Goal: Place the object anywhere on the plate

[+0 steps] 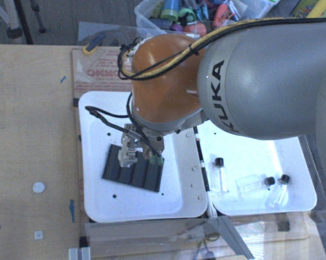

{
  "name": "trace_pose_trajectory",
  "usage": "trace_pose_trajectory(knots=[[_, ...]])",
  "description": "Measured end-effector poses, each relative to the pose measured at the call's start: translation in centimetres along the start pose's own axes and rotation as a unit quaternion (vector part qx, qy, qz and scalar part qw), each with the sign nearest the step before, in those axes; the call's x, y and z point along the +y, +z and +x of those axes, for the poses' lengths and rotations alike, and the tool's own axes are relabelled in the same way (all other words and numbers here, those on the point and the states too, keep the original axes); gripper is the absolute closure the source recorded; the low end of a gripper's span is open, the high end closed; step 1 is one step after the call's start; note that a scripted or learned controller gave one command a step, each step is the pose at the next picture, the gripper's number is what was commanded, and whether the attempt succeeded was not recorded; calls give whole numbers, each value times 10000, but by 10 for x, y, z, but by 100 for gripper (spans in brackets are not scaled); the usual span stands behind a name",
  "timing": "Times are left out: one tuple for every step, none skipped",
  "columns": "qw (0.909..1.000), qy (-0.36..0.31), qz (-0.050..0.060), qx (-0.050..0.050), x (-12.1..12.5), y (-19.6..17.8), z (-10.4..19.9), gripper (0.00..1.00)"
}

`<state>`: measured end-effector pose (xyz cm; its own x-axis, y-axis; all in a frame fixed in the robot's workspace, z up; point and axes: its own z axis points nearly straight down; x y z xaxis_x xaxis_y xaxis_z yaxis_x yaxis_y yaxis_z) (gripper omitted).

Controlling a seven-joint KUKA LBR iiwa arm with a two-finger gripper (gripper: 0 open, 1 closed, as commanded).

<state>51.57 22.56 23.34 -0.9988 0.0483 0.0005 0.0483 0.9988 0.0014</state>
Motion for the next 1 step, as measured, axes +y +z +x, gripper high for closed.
trace_pose_trajectory(knots=[[9998,186,-7,-8,2,116,-57,100]])
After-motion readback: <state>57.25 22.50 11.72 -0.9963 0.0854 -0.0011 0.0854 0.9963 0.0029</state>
